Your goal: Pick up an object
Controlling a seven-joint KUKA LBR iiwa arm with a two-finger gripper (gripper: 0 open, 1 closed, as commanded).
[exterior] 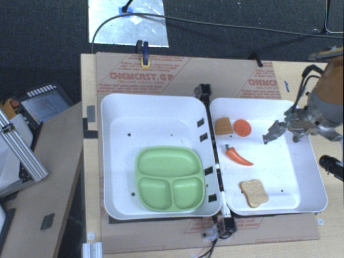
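At the front of the right bin point(317, 198) a slice of toast point(254, 192) lies flat against the white floor, the nearest of four small items a grey arm may try for. Behind it, toward the divider between the bins, a red-orange pepper point(238, 156) rests at a slant, and farther back a tan square block point(223, 126) and an orange ball point(242, 128) sit touching each other. The gripper point(274, 133) hangs over the bin's rear right, apart from every item and holding nothing; whether its fingers stand apart or together cannot be told from this slant. The risks lie in the targets themselves: the toast offers little height to pinch and may simply be pressed into the floor; the ball would likely roll aside under one finger; its contact with the block means a descent there could strike both and grasp neither; the pepper's taper invites a slip. In the left bin point(115, 144) a green divided plate point(169, 177) sits well clear of the reach.
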